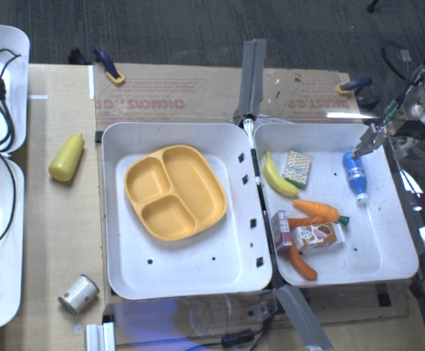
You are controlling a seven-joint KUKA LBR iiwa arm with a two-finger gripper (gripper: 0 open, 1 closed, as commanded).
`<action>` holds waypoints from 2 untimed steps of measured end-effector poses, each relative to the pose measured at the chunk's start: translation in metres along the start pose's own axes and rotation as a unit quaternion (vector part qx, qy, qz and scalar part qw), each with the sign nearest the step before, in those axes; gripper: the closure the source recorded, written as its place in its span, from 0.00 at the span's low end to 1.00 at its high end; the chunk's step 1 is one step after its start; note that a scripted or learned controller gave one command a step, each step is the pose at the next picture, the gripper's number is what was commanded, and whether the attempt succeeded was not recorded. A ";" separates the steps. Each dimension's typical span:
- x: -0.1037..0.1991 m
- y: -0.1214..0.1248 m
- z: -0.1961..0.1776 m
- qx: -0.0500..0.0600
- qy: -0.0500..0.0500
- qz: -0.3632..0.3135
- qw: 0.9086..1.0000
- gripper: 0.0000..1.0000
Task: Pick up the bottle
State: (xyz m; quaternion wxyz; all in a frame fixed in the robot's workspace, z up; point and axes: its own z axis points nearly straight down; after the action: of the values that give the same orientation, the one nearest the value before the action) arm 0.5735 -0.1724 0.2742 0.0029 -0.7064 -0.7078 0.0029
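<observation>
From my feed, the bench is a pale wooden top backed by a brown cardboard sheet (pixel 197 97), with dark carpet beyond it. Two shallow white bins sit side by side. The left bin (pixel 117 218) holds a yellow divided plate (pixel 174 191). The right bin (pixel 388 254) holds the bottle (pixel 355 175), a small blue one with a white cap, lying on its side near the bin's far right part, cap end toward me.

Around it, I see a banana (pixel 279 178) and a small patterned sponge-like block (pixel 296 169) to its left, well apart from it. Nearer the front lie an orange carrot (pixel 317 210), a small juice carton (pixel 317 236), a second carton-like pack (pixel 281 229) and a red-orange piece (pixel 301 265), clustered together. Nothing lies against the bottle itself.

The gripper (pixel 364 147) hangs just above the bottle's far end, coming in from the right edge. It is small and partly blurred against the bin wall, so I cannot tell how the claw is set, and I see nothing in it.

Outside the bins, a yellow mustard-style bottle (pixel 66 158) lies on the bench at left, and a small can (pixel 77 294) sits near the front. Blue and yellow clamps (pixel 107 66) pin the cardboard. The arm's body is mostly cut off at the right.
</observation>
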 end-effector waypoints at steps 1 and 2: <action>-0.050 0.035 0.106 -0.001 0.000 -0.020 1.000 0.00; -0.050 0.052 0.131 -0.007 -0.001 0.018 1.000 0.00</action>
State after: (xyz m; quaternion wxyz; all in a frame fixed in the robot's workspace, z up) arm 0.6246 -0.2219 0.1429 -0.0028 -0.7193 -0.6947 -0.0013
